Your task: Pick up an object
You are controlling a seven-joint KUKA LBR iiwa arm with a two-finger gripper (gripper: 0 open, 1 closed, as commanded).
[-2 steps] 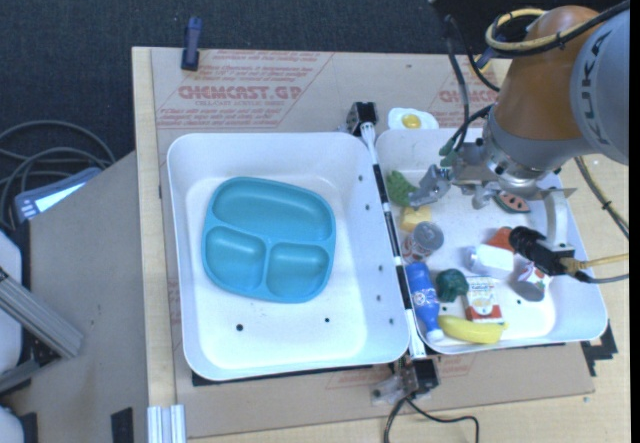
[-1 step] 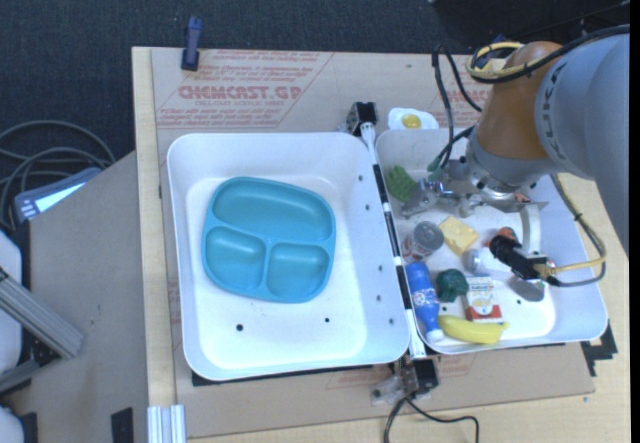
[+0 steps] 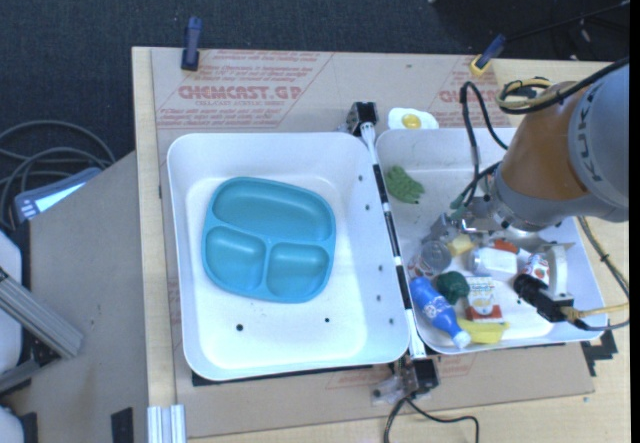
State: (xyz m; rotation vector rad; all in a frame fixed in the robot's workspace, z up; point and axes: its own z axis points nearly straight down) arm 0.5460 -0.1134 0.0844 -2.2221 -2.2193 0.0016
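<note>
Overhead, the gripper (image 3: 478,231) sits low among clutter in the right bin (image 3: 440,146); finger state cannot be determined. Glossy blue bottle (image 3: 433,304) at 7 o'clock, fuzzy green piece (image 3: 405,183) at 11. Left bin (image 3: 190,231) holds a smooth teal three-compartment tray (image 3: 268,238). Bench board (image 3: 240,91) reads "CHEMCAST".

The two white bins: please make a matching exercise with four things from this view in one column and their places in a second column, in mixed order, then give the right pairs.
Things:
1. blue divided tray
2. green object
3. blue bottle
4. yellow object

Places:
A. right bin, near its front edge
B. right bin, far left part
C. left bin, middle
D. right bin, near its left wall, toward the front

Pairs: 1-C, 2-B, 3-D, 4-A
</note>
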